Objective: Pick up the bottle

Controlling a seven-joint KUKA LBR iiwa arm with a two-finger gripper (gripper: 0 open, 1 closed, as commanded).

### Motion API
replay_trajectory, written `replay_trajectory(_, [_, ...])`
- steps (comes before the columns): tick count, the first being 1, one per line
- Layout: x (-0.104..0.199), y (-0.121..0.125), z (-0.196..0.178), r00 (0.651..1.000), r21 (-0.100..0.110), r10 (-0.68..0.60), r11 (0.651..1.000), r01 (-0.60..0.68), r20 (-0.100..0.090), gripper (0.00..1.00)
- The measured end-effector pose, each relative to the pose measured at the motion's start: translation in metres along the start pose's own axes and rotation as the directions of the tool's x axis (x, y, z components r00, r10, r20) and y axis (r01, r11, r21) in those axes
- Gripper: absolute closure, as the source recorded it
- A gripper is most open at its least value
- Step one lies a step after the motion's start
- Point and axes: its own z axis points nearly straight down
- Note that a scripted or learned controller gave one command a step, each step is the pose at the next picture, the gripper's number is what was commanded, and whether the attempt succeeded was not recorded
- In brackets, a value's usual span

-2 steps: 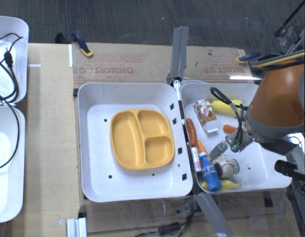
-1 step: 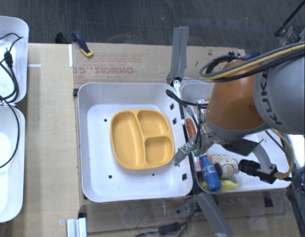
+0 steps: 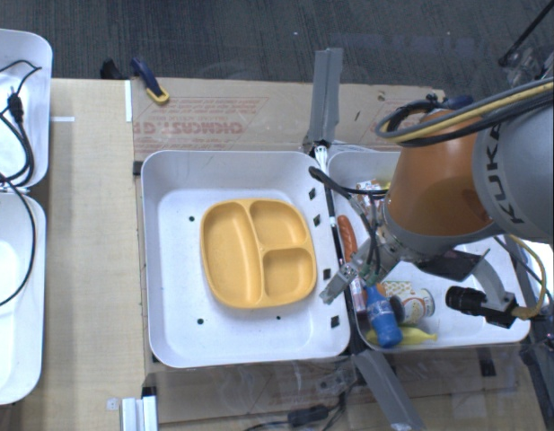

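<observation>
Camera view: a fixed overhead look, at a slant, down on a wooden bench (image 3: 88, 241) with two shallow white bins set side by side.
Arm: the grey KUKA arm (image 3: 519, 178) with its orange band (image 3: 438, 187) reaches in from the right and hangs low over the right bin (image 3: 505, 330), hiding much of that bin.
Gripper: the gripper (image 3: 356, 275) sits at the left edge of the right bin, just by the wall the two bins share.
Fingers: whether they are spread or pressed together cannot be told; the metal parts blur into the clutter beneath.
Bottle: a blue bottle (image 3: 382, 317) lies in the near left corner of the right bin, just on the near side of the gripper; nothing shows it gripped.
Bottle's neighbours: a yellow item (image 3: 418, 334) lies touching its near end, a small can with a printed label (image 3: 418, 305) lies just to its right, and an orange-red, sausage-shaped item (image 3: 347, 236) lies along the bin wall on the far side.
Left bin: the left bin (image 3: 169, 268) holds a yellow divided plate (image 3: 257, 251) with three compartments, resting about at its middle.
Far side: a sheet of brown cardboard (image 3: 223, 119) lies on the bench beyond the bins, with a blue and yellow clamp (image 3: 149, 81) at its far left corner.
Far left: white trays (image 3: 12, 268) with black cables (image 3: 12, 124) stand apart from the bench.
</observation>
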Motion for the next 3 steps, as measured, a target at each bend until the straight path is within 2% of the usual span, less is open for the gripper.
replay_trajectory(1, [-0.046, -0.040, 0.000, 0.992, 0.000, -0.130, 0.992, 0.130, -0.001, 0.00])
replay_trajectory(2, [-0.017, -0.015, 0.001, 0.951, 0.000, -0.308, 0.951, 0.308, -0.001, 0.00])
replay_trajectory(3, [-0.019, -0.014, -0.007, 0.953, 0.000, -0.304, 0.953, 0.304, -0.001, 1.00])
